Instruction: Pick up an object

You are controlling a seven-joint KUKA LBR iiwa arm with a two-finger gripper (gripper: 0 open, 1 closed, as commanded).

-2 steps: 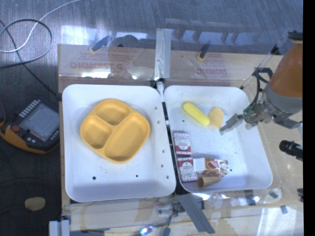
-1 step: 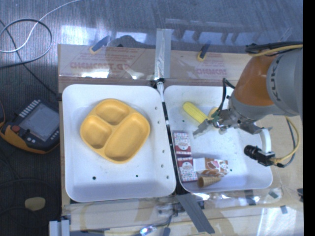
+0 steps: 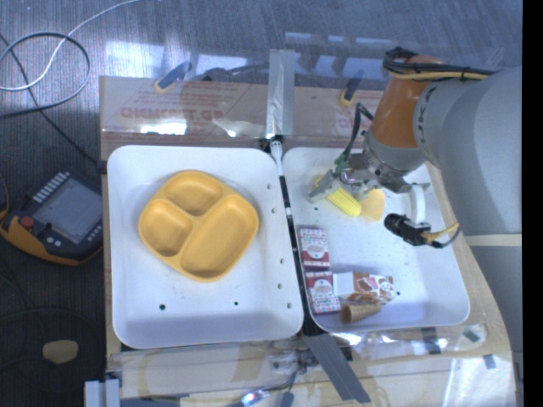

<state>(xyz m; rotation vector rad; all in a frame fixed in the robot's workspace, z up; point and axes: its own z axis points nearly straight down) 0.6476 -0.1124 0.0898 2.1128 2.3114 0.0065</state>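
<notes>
- The yellow block [image 3: 343, 201] lies in the far part of the right bin [image 3: 450, 305], tilted, just beside the gripper [image 3: 326, 185].
- The gripper hangs low over that far corner, close to the wall between the two bins; I cannot tell whether it is open or closed, or whether it touches the block.
- A pale yellow piece [image 3: 372, 204] sits against the block's right side.
- Nearer me in the same bin, two red-and-white cartons [image 3: 314, 246] lie end to end along the left wall, with a brown cone [image 3: 360, 311] beside them.
- The left bin [image 3: 123, 316] bears a yellow divided plate [image 3: 198, 224].
</notes>
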